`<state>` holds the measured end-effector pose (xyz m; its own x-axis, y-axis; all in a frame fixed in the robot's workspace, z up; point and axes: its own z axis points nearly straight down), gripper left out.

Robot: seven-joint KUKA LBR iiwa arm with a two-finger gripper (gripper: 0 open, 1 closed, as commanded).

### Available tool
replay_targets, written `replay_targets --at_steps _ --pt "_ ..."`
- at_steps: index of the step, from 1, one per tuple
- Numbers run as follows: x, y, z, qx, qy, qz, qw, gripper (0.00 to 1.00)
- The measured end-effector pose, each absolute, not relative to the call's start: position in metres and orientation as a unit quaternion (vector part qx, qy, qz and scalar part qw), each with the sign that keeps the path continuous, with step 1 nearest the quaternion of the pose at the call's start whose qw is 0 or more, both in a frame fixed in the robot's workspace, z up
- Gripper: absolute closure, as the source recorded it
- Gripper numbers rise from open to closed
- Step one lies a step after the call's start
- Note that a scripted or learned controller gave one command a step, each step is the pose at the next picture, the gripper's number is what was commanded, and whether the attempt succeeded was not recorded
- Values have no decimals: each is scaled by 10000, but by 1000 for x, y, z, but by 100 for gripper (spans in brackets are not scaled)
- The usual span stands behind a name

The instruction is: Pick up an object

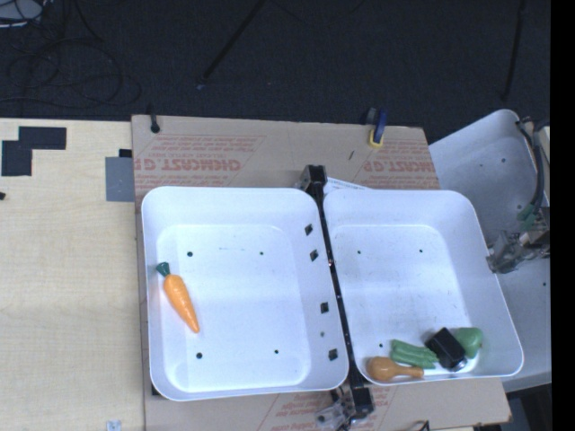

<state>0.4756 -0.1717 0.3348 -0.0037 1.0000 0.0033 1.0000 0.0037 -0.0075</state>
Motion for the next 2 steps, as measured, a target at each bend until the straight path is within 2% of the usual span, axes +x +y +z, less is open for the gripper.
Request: replay_targets --at_steps 1,2 --pt "476 -203 395 -7079 -7063 -3 -25 100" --pt "536 -206 252 -7062 -7080 25 47 100"
